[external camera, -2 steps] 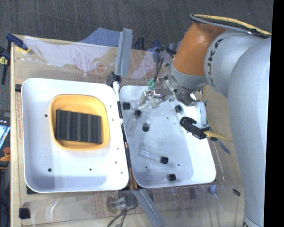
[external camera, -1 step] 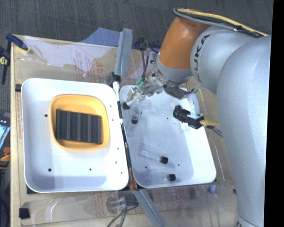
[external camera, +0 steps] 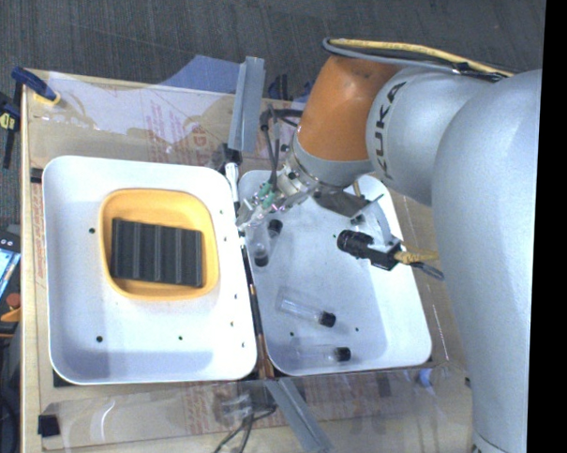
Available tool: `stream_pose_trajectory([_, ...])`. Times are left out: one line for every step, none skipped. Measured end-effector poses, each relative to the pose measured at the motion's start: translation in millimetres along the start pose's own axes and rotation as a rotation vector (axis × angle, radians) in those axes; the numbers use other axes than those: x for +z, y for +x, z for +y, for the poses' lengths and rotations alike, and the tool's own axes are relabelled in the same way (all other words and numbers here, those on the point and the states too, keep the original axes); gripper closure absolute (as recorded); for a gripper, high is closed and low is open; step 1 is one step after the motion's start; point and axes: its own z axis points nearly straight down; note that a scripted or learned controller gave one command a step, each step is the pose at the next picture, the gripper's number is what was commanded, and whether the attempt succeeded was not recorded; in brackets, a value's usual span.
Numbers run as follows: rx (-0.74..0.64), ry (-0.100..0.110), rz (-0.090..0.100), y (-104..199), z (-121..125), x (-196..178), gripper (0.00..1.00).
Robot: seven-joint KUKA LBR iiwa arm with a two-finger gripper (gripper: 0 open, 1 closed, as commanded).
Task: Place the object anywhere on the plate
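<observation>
Hanging over the far corner of the right bin (external camera: pixel 397 315), the gripper (external camera: pixel 263 211) sits low, right by the wall that bin shares with its neighbour. Honestly can't tell if it's released or clenched, since the wrist covers most of it, and nothing shows as held. Just under the gripper there are a couple of small dark bits (external camera: pixel 260 258). They might be another little piece or part of the tool, as the view is too muddy there to call.

Going outward toward the camera side, I count two small clear tubes with black caps lying on the bin floor. The nearer tube (external camera: pixel 310 313) is a short way from the gripper, out in the open. The farther tube (external camera: pixel 340 353) lies beyond it by the bin's near rim, apart from the first.

Across the shared wall from the gripper is the left bin (external camera: pixel 72 338), so two bins total. It holds one yellow plate (external camera: pixel 158 204), with one dark ribbed insert (external camera: pixel 160 253) in its middle. Both tubes are well apart from the plate.
</observation>
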Motion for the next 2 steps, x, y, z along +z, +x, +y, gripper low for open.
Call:
stream_pose_trajectory([0.000,0.000,0.000,0,0,0,0.00])
stream_pose_trajectory([-0.033,-0.004,-0.003,44,40,-1,0.00])
